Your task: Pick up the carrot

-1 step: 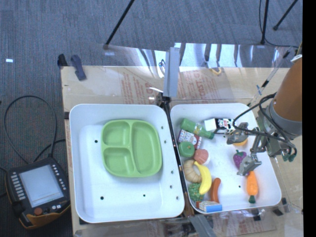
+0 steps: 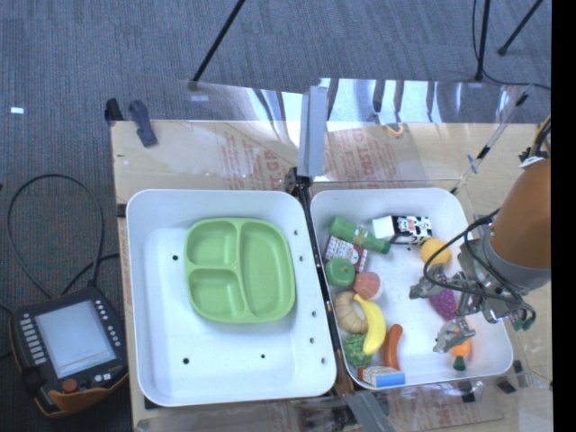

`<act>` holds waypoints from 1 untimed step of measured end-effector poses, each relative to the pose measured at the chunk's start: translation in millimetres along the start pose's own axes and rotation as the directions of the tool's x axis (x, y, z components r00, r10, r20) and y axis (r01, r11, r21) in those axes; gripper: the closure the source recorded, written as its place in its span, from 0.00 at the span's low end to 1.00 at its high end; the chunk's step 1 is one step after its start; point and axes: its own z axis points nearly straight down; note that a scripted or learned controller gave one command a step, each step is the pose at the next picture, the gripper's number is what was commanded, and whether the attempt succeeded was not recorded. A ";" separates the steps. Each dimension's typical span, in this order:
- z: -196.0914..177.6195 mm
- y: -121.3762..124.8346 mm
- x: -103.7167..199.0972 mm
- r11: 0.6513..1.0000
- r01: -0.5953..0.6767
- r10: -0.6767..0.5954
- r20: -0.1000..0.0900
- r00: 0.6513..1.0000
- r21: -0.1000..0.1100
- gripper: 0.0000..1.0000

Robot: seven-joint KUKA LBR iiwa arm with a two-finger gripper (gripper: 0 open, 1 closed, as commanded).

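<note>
The carrot [image 2: 461, 349] is a small orange piece with a green tip, lying in the right bin [image 2: 486, 367] close to its front right corner. My gripper [image 2: 455, 335] hangs right over it, reaching down from the grey wrist with the orange band at the right. The gripper's tip overlaps the carrot's upper end, and that overlap hides how the two meet. The carrot appears to rest on the bin floor.
The right bin also holds a purple fruit [image 2: 444, 302], a yellow lemon [image 2: 435, 252], a red sausage [image 2: 393, 345], a banana [image 2: 372, 322] and a green bottle [image 2: 355, 234]. A green divided plate [image 2: 240, 268] lies in the left bin [image 2: 153, 331].
</note>
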 end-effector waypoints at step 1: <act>93.6 -38.3 15.9 0.991 0.134 -0.134 -0.006 0.991 -0.003 0.00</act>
